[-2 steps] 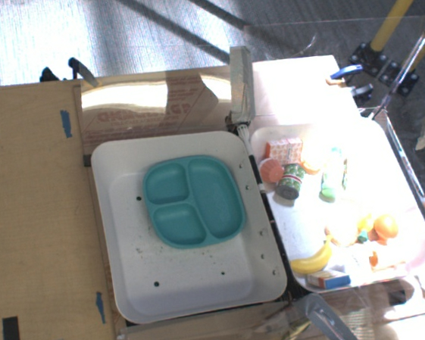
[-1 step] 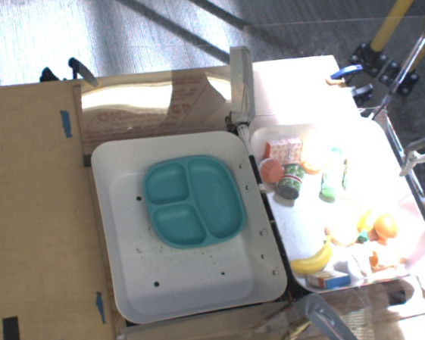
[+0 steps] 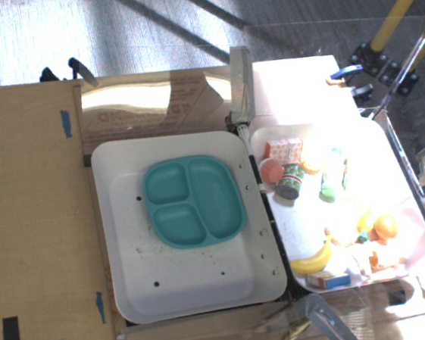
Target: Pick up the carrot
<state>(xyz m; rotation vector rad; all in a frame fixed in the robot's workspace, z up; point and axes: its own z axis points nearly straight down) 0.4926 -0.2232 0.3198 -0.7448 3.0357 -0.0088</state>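
Task not started, by look of it. Carrot prob. orange piece (image 3: 374, 260) in right bin (image 3: 404, 182), front corner, just beside banana (image 3: 314, 260) and orange fruit (image 3: 385, 225); overexposed, ID unsure. Jaws' state: can't tell. Teal plate (image 3: 195, 200) in left bin (image 3: 128, 236). Whole pick left.

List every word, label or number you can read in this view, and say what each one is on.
None can be read with confidence.
Cardboard flap behind the left bin: faint reddish print, too washed out.
Box in the right bin: label too blurred.
Small can: label too small.
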